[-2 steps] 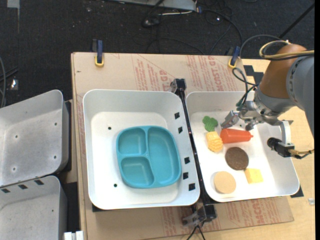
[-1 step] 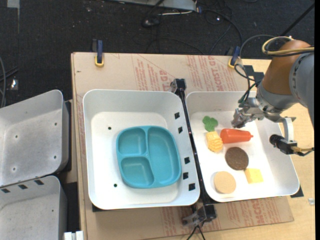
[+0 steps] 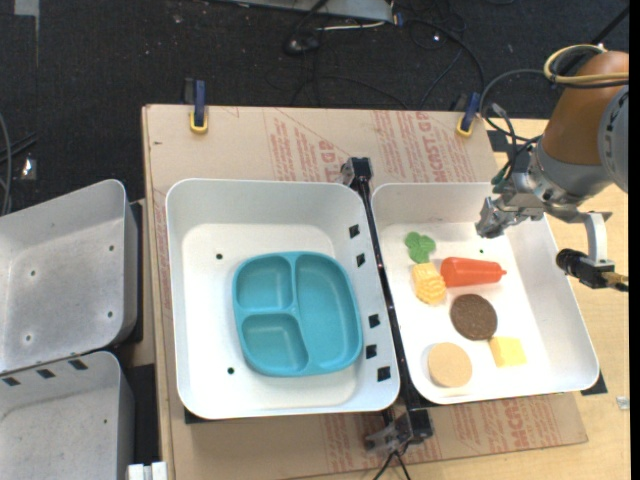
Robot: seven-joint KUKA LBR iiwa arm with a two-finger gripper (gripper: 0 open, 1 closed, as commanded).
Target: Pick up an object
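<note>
The right bin (image 3: 560, 298) holds several toy foods: a green piece (image 3: 420, 245), a yellow corn cob (image 3: 429, 283), an orange carrot (image 3: 472, 271), a brown disc (image 3: 473, 316), a tan round (image 3: 449, 364) and a yellow cheese block (image 3: 508, 351). My gripper (image 3: 492, 223) hangs over the bin's far right part, above and just right of the carrot's tip. Nothing shows between its fingertips, and it touches none of the foods.
The left bin (image 3: 200, 268) holds a teal divided tray (image 3: 297, 313). A black divider with clips (image 3: 375, 288) runs between the bins. Grey lids (image 3: 60, 268) lie to the left of the bench. Yellow clamps (image 3: 199, 120) sit at the board's far edge.
</note>
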